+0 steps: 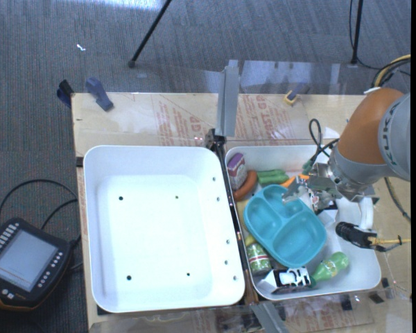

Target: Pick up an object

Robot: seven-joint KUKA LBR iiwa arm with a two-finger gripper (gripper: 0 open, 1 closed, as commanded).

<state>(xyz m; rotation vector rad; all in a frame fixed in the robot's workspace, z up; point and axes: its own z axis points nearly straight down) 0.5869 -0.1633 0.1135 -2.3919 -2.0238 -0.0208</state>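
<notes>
Bins first: your left bin (159, 227) is bare white, while the right bin (364, 272) holds a blue divided plate (286, 227), a green bottle (331, 266) at its near-right corner and a small carton (236, 167) far-left. Your gripper (317, 193) hangs over the plate's far-right rim; its grip you cannot tell

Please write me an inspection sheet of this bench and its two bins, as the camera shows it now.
Surface: wooden bench bearing a left bin and a right bin.
Job's things: blue divided tray, green bottle, sausage, small carton, all in the right bin.
Clutter: blue clip at the bench's far left corner.
Grippers: gripper above the tray's far edge.
Cables: black cable on the floor.
Surroundings: teach pendant, carpet.
</notes>
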